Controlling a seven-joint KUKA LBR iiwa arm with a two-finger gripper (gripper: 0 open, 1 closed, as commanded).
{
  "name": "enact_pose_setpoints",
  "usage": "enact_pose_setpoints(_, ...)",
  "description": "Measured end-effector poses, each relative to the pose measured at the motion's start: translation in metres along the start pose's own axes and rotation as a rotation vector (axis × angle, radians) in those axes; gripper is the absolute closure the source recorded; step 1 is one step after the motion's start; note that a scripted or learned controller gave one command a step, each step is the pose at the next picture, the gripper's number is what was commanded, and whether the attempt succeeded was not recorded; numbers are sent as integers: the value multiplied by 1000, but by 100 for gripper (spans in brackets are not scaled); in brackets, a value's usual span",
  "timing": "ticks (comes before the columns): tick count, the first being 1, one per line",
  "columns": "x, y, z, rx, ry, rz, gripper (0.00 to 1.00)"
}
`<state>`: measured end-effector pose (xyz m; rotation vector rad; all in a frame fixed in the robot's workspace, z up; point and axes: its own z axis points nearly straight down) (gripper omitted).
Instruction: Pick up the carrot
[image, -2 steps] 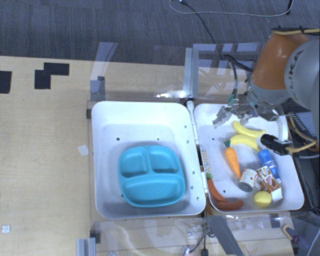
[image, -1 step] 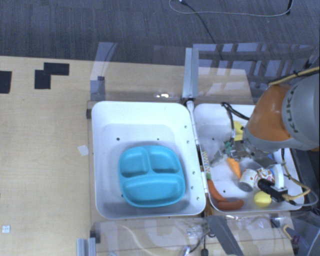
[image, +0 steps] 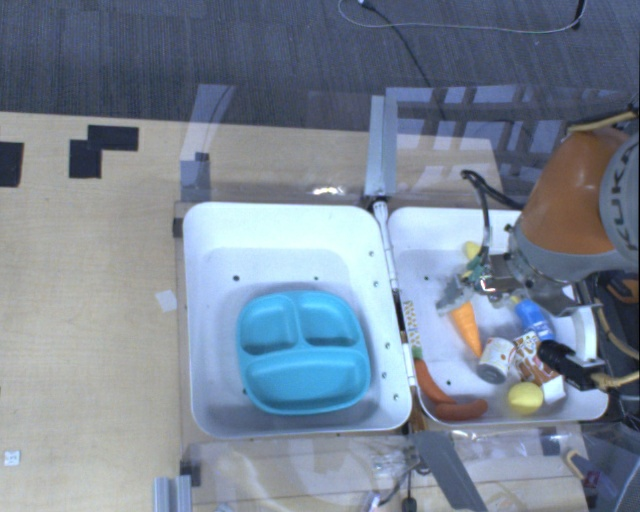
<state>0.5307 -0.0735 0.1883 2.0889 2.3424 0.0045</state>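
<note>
Orange carrot (image: 466, 328), one, right bin (image: 430, 235); gripper (image: 478, 283) just above (grip unclear); sausages (image: 447, 400), perhaps two.

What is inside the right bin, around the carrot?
In the right bin the carrot lies below the gripper, with a can, lemon, sausage and blue bottle. The arm covers the bin's upper right corner.

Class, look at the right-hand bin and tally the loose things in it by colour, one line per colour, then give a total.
Orange: 1, the carrot
Yellow: 2, lemon, small piece
Red-brown: 1, sausage
Blue: 1, bottle
White/grey: 2, can, carton
Total: 7
</note>
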Motion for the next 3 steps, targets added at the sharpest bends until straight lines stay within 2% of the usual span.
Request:
enact_pose_setpoints(1, -51, 17, 100, -8, -1, 75, 0)
enact_pose_setpoints(2, -50, 20, 90, -12, 0, 71, 100)
enact_pose_setpoints(3, -31, 17, 5, 1, 0, 101, 100)
